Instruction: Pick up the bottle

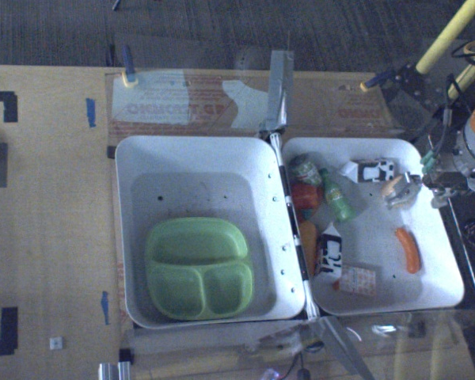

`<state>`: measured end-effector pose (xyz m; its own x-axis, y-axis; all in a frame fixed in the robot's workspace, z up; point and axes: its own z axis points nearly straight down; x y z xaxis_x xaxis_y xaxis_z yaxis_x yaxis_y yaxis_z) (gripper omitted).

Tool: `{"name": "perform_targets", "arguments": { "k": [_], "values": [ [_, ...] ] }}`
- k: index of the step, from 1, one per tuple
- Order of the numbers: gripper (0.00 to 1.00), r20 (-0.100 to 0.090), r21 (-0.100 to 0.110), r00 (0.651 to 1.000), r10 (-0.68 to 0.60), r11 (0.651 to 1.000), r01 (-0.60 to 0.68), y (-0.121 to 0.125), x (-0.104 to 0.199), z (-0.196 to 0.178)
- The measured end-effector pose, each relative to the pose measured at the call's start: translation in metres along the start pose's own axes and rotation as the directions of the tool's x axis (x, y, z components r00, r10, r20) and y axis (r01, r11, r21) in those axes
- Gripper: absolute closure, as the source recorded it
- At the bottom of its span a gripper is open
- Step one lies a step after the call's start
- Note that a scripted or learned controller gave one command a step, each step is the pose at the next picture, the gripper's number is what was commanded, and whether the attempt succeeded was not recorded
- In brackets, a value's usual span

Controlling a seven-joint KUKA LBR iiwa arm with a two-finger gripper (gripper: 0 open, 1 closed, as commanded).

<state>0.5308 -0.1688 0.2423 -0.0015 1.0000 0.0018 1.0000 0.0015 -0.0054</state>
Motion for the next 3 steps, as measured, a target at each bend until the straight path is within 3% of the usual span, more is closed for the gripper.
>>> {"name": "perform_targets", "arguments": {
  "k": [1,2,3],
  "values": [
    [0.0,0.0,-0.002,0.999,-0.047,0.999,0.047,-0.032,0.018,0.138],
    [0.0,0.001,-0.002,0.997,-0.082,0.997,0.082,0.018,0.051,0.152],
    [0.0,0.003,-0.01,1.0,0.01,1.0,-0.01,0.096,0.053,0.155]
  ]
}}
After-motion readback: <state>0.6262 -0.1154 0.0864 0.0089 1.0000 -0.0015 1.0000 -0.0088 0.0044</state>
